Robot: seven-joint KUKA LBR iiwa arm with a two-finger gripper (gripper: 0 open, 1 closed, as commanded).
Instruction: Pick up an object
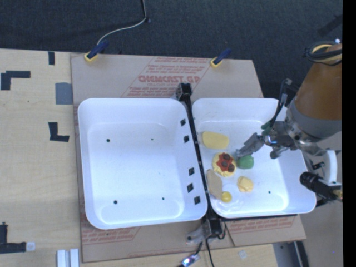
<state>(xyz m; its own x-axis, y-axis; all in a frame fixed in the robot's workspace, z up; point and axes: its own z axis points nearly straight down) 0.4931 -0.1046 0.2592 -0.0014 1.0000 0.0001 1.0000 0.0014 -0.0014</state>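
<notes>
While the green object [246, 162] lies near the middle of the right bin [278, 204], the pincer [240, 152] hangs touching it at its 11 o'clock; whether its fingers are apart or together I cannot tell. At the green object's 9 o'clock sits a yellow-and-red toy [224, 163], at 10 a yellow piece [214, 140], at 6 a small yellow lump [245, 184].

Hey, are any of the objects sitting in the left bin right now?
No, the yellow block, green piece and other small items all lie in the right bin, not the left bin.
</notes>
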